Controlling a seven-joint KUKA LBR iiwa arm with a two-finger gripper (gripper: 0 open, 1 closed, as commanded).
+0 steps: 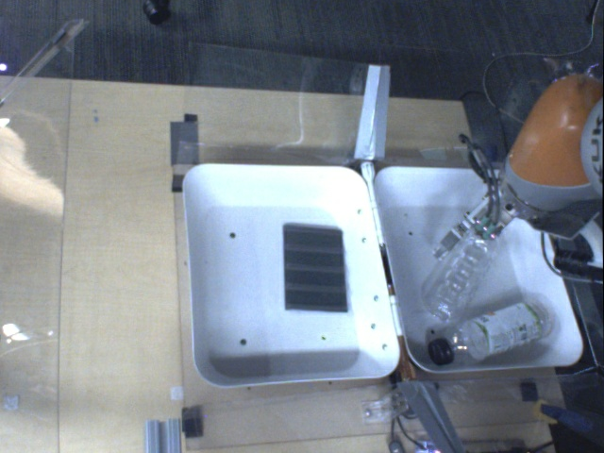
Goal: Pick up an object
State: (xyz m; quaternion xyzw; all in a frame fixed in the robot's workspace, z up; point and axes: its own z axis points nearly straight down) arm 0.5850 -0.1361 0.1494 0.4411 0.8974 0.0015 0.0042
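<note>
A dark grey ribbed rectangular pad lies flat in the middle of the left bin. In the right bin a clear plastic bottle lies slantwise. Nearer the front edge, a second bottle with a black cap and a pale green label rests on its side. My gripper hangs low over the right bin, at the upper end of the clear bottle. The orange band of the arm rises behind it.
A clear upright panel stands behind the gap between the bins. Cables trail along the right bin's right side. Wooden bench surface stretches to the left of the bins.
</note>
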